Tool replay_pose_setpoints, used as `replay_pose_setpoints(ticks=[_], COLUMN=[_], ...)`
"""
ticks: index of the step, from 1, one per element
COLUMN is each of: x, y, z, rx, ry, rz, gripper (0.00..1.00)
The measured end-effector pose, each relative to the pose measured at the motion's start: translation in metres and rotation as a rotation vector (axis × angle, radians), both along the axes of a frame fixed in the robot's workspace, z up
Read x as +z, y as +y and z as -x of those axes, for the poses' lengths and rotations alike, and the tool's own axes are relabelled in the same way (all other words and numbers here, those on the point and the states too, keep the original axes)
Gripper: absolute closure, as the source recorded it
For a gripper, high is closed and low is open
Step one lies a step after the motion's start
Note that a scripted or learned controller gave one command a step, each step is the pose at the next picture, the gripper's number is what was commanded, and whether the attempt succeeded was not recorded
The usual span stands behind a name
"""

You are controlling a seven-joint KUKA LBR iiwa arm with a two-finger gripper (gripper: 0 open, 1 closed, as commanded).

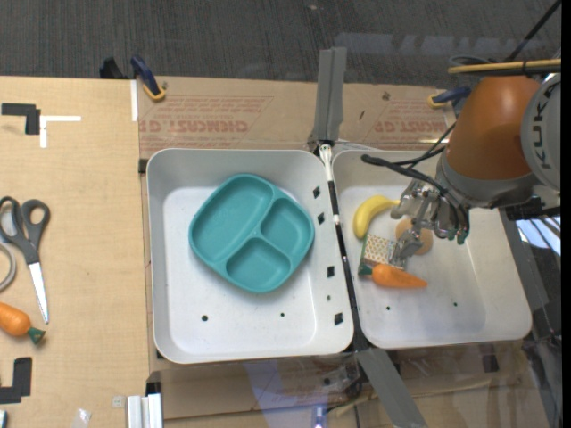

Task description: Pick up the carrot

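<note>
An orange carrot (399,277) with a green stem end lies on its side in the right bin (482,319), near the bin's left wall. My gripper (417,232) hangs just above and slightly right of it, over the bin's middle. A small tan rounded object (419,237) shows at the gripper's tip, and I cannot tell whether it is held. The carrot rests on the bin floor, apart from the gripper.
A yellow banana (370,212) and a tan speckled square (378,250) lie just left of the gripper. A teal divided plate (252,232) sits in the left bin (169,319). On the bench at far left are scissors (31,248) and a second small carrot (13,321).
</note>
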State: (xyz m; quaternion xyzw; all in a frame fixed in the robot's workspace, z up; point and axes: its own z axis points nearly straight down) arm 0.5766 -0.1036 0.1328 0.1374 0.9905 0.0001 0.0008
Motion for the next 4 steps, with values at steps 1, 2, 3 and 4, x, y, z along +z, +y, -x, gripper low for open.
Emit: replay_pose_setpoints(ticks=[1, 2, 3, 4], x=[-0.032, -0.032, -0.022, 0.059], y=[-0.004, 0.006, 0.006, 0.082], z=[0.064, 0.029, 0.027, 0.041], rx=[-0.042, -0.194, -0.192, -0.288], ry=[-0.022, -0.017, -0.020, 0.000], rz=[0.003, 0.001, 0.002, 0.000], gripper=[0.00, 0.00, 1.00, 1.00])
